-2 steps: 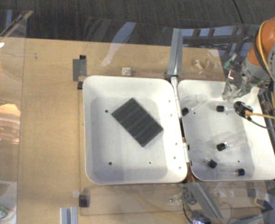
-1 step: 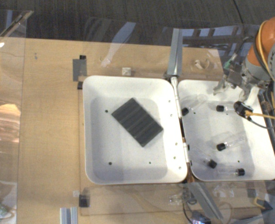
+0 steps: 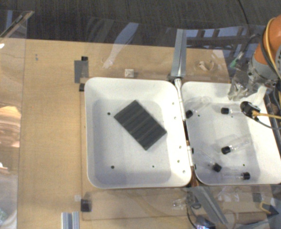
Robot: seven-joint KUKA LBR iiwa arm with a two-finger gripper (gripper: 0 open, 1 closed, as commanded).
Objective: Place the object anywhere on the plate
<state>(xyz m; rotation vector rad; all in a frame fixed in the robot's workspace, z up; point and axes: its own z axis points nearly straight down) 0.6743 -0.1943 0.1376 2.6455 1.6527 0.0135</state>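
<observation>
- The grey arm with its orange band (image 3: 277, 35) reaches in at the upper right, and its metal claw (image 3: 239, 87) hangs over the far edge of the right shallow white bin (image 3: 269, 173).
- Whether the claw is parted or closed cannot be told from this view; nothing is seen caught between its tips.
- Just below the claw, inside the same bin, lie several clear plastic vials with black caps: one (image 3: 225, 110) near the claw, one (image 3: 197, 106) off to its left by the bin's inner wall, one (image 3: 234, 145) further down toward the middle, and two (image 3: 212, 163) (image 3: 235, 175) near the front edge.
- Well to the left of the claw, in the left shallow white bin (image 3: 97, 175), a dark grey ribbed rectangular plate (image 3: 140, 124) lies flat, turned at a slant.
- Both bins sit side by side on the light wooden bench (image 3: 45, 142).
</observation>
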